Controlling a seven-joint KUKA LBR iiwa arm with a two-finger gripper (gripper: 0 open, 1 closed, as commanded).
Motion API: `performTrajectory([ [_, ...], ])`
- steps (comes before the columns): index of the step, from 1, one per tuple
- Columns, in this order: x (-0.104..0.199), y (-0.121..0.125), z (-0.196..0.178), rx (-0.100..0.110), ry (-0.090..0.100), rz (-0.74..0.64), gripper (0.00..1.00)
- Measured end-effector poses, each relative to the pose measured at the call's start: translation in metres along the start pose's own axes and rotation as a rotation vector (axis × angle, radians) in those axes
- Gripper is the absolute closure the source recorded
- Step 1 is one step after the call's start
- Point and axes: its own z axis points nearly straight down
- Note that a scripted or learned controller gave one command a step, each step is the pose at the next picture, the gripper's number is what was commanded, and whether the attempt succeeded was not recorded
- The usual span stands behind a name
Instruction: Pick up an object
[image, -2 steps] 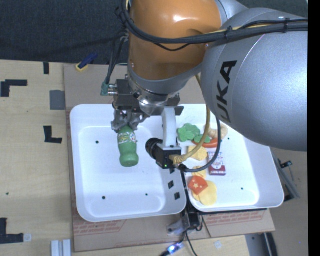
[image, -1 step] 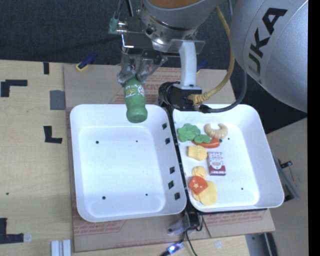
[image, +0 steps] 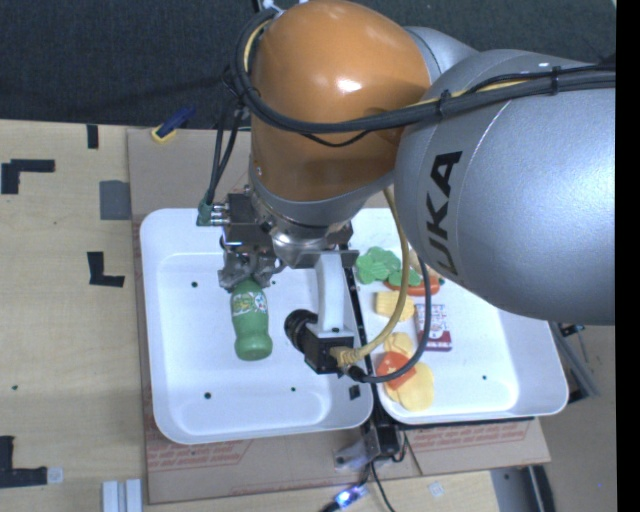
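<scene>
A green plastic bottle (image: 251, 320) with a pale label is over the left white bin (image: 180, 400), its long axis running towards the bin's front. My gripper (image: 247, 274) is at the bottle's far end, below the orange band of the arm. Its dark fingers (image: 233, 272) sit on either side of that end, shut on it. The arm hides the far part of both bins.
The right bin (image: 520, 400) holds a green leafy toy (image: 378, 265), yellow pieces (image: 418, 386), an orange piece (image: 400, 366) and a red-and-white packet (image: 436, 326). A black unit with a yellow cable (image: 312, 342) hangs from the wrist over the divide between the bins.
</scene>
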Motion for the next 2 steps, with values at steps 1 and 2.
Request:
performTrajectory([
  [1,-0.001,0.001,-0.155,-0.032,0.016,-0.002,1.00],
  [2,-0.075,0.002,-0.034,-0.005,0.002,0.008,1.00],
])
